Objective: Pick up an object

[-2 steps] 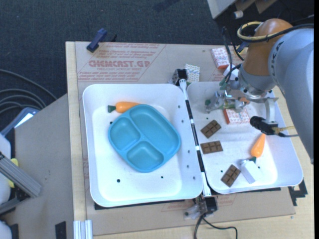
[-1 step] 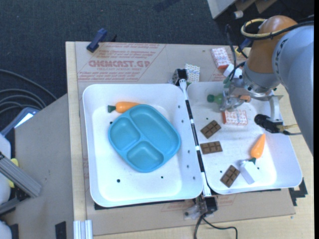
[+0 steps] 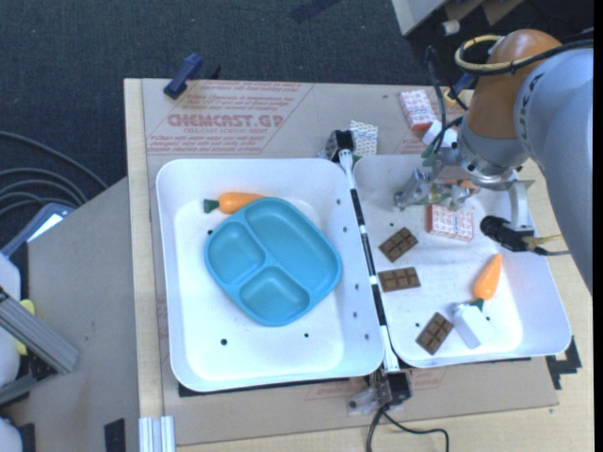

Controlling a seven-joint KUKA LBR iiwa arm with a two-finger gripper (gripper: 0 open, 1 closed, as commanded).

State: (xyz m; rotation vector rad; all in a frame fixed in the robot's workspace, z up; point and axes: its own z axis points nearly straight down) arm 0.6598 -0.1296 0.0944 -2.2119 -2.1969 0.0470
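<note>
The grey arm [image 3: 556,92] with its orange band comes in from the right, above the right bin [image 3: 542,332]. The left bin [image 3: 179,281] carries a blue divided plate [image 3: 271,260], and a toy carrot [image 3: 231,201] lies touching the plate's upper left edge. The gripper [image 3: 435,188] hangs low over the upper part of the right bin, just beside a small red-and-white packet [image 3: 450,222]. Whether the jaws are apart or together, I cannot tell. Lower in this bin lie three chocolate pieces [image 3: 398,245], a second carrot [image 3: 487,277] and a small white block [image 3: 466,326].
</note>
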